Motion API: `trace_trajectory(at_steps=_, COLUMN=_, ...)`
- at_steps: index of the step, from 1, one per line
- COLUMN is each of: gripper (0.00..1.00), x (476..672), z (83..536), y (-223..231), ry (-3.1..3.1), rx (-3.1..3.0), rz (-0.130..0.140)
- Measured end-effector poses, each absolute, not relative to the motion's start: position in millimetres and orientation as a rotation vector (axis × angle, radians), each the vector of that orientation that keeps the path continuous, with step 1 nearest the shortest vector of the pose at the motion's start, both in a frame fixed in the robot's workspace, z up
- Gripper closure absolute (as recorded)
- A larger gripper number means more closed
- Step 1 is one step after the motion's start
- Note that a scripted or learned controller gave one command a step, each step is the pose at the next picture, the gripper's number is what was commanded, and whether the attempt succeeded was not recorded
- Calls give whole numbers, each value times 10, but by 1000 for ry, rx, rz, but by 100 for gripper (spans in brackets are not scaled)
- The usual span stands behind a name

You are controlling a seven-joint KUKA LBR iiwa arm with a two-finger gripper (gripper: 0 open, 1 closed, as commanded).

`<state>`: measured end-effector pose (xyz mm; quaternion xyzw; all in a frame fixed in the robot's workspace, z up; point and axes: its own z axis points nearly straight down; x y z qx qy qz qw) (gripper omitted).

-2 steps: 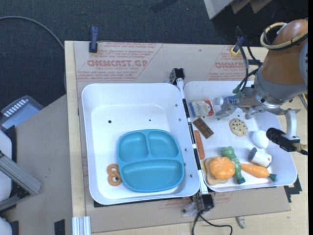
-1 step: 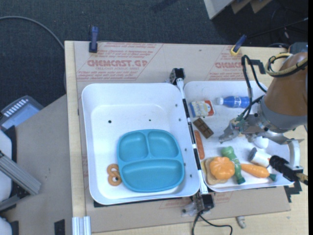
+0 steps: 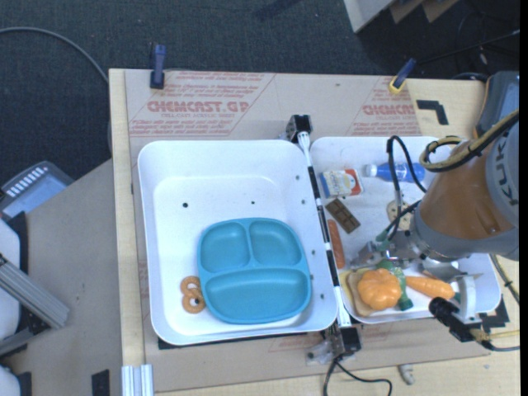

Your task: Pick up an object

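Note:
My gripper (image 3: 389,249) reaches down into the right bin (image 3: 487,299) under the arm's orange band (image 3: 458,200). It hangs just above an orange pumpkin-like toy (image 3: 378,289), which lies on a tan slice at the bin's front. A toy carrot (image 3: 429,286) lies to the right of the pumpkin. Further back in this bin are a brown bar (image 3: 342,215), a white and red packet (image 3: 340,181) and a blue and white tube (image 3: 396,171). A red stick (image 3: 337,247) lies along the bin's left wall.
The left bin (image 3: 165,221) holds a blue divided plate (image 3: 252,270) and a small pretzel (image 3: 193,294) at the plate's left. A black cable (image 3: 394,180) loops from the arm over the right bin's back. Clamps sit at the bench's rear edge.

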<state>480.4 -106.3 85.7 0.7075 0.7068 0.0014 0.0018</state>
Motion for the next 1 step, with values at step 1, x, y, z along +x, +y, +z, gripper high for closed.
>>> trace_trajectory(at_steps=1, gripper=0, x=4795, z=847, y=-1090, ry=2219, rx=2220, rz=2)
